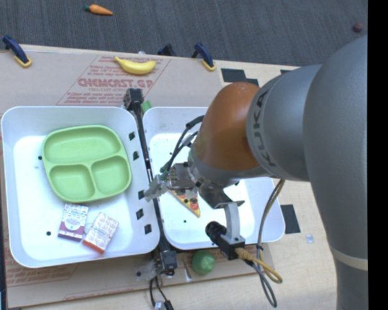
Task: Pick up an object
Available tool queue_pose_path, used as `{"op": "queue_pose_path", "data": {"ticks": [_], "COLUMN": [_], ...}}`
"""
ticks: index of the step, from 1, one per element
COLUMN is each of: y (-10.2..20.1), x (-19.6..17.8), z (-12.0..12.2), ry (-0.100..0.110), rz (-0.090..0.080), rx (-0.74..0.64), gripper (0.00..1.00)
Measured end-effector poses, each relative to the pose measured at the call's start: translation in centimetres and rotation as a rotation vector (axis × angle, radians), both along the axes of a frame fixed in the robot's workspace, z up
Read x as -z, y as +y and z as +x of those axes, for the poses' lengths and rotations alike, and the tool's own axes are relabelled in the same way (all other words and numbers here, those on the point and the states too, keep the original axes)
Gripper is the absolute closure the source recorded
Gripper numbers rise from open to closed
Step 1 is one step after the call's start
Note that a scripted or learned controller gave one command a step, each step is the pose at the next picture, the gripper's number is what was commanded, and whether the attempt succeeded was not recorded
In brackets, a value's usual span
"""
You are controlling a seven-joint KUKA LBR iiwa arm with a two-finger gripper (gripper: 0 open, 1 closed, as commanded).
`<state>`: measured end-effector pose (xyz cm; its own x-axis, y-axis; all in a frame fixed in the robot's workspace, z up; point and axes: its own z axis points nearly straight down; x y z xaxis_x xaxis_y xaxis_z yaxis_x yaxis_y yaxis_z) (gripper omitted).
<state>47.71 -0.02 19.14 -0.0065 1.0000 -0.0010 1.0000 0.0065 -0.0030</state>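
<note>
Two shallow white bins sit side by side on the tabletop: the left bin and the right bin. The left bin holds one green divided plate and two small snack packets, one left of the other. The right bin holds one toy pizza slice. Outside the bins there is one toy banana on the far side of the tabletop, one green ball at the near edge, and one toy carrot on the floor beyond. Three blue clamps grip the far edge.

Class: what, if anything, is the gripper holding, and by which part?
Cannot be told: the gripper sits over the pizza-slice toy in the right white bin.
</note>
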Motion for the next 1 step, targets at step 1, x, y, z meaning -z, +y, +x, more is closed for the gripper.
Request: {"op": "queue_pose_path", "data": {"ticks": [1], "y": [0.0], "x": [0.0], "z": [0.0], "ry": [0.0], "rz": [0.0], "rx": [0.0], "gripper": [0.0]}}
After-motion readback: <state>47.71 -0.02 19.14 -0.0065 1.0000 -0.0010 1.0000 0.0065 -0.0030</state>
